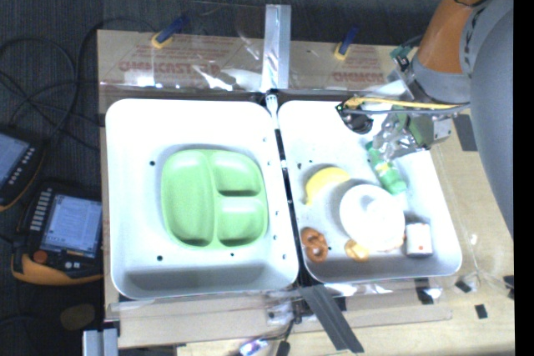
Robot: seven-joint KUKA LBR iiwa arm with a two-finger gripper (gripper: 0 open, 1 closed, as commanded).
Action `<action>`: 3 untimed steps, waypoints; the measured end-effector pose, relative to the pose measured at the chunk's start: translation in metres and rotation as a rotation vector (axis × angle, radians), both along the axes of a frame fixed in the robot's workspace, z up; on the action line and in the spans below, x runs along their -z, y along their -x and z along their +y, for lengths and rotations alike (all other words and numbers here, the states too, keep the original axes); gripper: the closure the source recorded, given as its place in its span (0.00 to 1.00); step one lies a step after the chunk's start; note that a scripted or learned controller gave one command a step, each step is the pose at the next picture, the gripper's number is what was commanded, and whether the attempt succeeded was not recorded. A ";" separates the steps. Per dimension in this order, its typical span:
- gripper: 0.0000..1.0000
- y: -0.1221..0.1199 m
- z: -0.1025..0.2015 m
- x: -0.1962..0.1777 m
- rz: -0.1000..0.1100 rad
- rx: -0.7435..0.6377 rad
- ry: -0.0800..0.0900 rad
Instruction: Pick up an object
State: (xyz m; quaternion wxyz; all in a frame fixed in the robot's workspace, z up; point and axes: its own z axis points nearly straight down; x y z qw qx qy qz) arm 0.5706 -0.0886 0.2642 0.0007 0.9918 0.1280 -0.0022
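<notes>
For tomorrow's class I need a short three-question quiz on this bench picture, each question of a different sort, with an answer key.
1. True or false: the green divided tray lies in the left bin.
2. Multiple choice: where does the gripper hang?
A. over the left bin
B. over the far part of the right bin, near the green bottle
C. over the floor left of the bench
3. Fill in: the small brown pretzel lies in the right bin's near-left corner, close to the ____ bowl.

Key
1. True
2. B
3. white
</notes>
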 end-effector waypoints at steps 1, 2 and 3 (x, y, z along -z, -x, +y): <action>1.00 -0.017 -0.006 -0.081 0.000 -0.110 -0.001; 1.00 0.025 -0.061 -0.006 0.001 0.057 0.000; 1.00 0.025 -0.043 0.038 0.001 0.055 -0.002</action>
